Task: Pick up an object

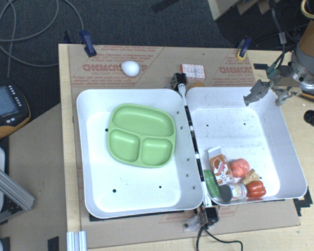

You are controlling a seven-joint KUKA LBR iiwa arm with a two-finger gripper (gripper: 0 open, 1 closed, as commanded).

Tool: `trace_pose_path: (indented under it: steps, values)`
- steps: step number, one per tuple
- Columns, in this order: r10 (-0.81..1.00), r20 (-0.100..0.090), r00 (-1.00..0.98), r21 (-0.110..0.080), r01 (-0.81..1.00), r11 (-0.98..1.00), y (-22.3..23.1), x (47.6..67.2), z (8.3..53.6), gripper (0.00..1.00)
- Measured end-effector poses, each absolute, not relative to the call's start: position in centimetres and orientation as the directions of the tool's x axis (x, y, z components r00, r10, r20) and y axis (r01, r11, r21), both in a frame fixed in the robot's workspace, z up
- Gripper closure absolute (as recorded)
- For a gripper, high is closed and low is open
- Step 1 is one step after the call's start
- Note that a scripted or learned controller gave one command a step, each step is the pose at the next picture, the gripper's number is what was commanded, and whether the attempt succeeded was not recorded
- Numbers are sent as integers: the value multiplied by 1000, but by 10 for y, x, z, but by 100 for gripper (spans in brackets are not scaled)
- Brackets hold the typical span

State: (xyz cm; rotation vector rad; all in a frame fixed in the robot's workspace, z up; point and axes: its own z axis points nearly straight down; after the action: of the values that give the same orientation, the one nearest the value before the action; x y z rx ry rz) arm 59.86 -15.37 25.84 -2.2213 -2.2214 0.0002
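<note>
Nearest, in the right bin's (282, 140) front corner, a red pepper (256, 189), tomato (239, 167) and packets huddle. The left bin (94, 182) holds a green divided plate (142, 135). Farther back, the gripper (267, 92) hangs spread wide and empty-handed over the right bin's rear edge.

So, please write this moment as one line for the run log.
pincer: open, holding nothing, over right bin far edge | objects: pile in right bin near corner | green divided plate: left bin
</note>
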Motion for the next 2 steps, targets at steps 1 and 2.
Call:
trace_pose_path:
  steps: [1,2]
  values:
    - [1000,0,-1,-1,1000,1,-107,561,195,0]
    - [1000,-1,2,-2,1000,-2,-134,483,91,0]
